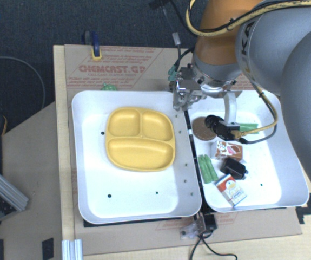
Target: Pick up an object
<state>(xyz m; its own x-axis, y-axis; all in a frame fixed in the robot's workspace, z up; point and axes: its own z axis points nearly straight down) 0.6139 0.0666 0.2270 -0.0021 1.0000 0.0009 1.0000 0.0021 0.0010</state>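
two white bins (90, 161) on cardboard-topped bench (117, 66), dark carpet (36, 15)

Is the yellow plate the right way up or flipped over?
Right way up. The yellow plate lies flat in the left bin, with its three hollow sections facing upward.

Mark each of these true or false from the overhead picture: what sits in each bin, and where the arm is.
1. A yellow divided plate lies in the left bin. True.
2. The green bar lies in the left bin. False: it lies in the right bin.
3. The gripper is near the bins' far end, by the divide. True.
4. The yellow plate has one compartment. False: three.
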